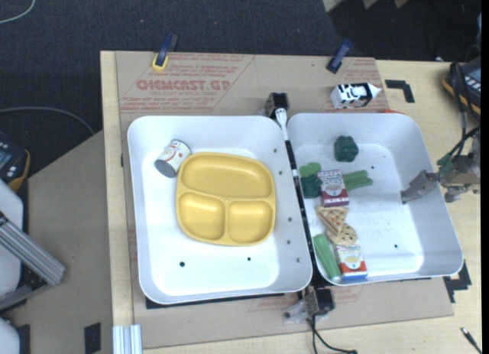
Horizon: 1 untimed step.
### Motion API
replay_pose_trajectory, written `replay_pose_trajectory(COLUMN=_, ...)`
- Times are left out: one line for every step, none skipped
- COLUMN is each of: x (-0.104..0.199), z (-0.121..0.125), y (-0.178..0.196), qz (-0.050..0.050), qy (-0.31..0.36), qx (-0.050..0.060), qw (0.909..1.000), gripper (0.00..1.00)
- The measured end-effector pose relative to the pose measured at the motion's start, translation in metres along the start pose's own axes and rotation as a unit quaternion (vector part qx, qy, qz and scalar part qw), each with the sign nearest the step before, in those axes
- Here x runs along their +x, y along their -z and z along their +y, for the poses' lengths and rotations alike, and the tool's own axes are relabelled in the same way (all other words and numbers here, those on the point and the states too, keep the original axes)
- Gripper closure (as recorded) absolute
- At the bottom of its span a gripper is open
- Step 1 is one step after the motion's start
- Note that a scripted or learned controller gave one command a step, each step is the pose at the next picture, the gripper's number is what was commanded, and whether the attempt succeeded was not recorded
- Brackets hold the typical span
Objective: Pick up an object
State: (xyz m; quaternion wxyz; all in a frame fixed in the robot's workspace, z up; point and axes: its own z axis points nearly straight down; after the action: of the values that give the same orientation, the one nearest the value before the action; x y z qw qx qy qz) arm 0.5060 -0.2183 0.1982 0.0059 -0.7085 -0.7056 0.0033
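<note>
Gripper (419, 188) low at right edge of frame, over right wall of right bin (397, 222). Grey finger ends pointing left into the bin; open or shut not readable at this size, nothing seen held.

Candidates for the pick all in left half of right bin, well apart from the gripper: dark green pepper-like piece (346, 148) uppermost; green block (310, 179) by the dividing wall; small red-and-white carton (331, 188) beside it; green bean-shaped piece (357, 180) just right of the carton; waffle piece (337, 225) mid-column; green pod (325, 255) and second carton (351, 262) lowest.

Risks, as judged:
- Column crowded, items touching or overlapping. Likely to nudge a neighbour or pinch two at once.
- Flat pieces low on slick white floor; apt to slide from closing fingers.
- Block and pod tight to dividing wall; little finger room, wall strike possible.
- Long reach from right rim; rim snag possible.

Left bin (153, 215): yellow divided plate (226, 198) at centre, small tipped cup (173, 157) at plate's upper left.

Surface: brown printed board (183, 81) with clamps (162, 52) at top edge, black-and-white item (354, 95) above right bin. Dark carpet around, cables at left and right, metal framing lower left.
</note>
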Motion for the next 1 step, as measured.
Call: replay_pose_trajectory(x=0.0003, z=0.0032, y=0.0069, qz=-0.002, qy=0.002, qx=-0.007, qw=1.0000, gripper=0.00)
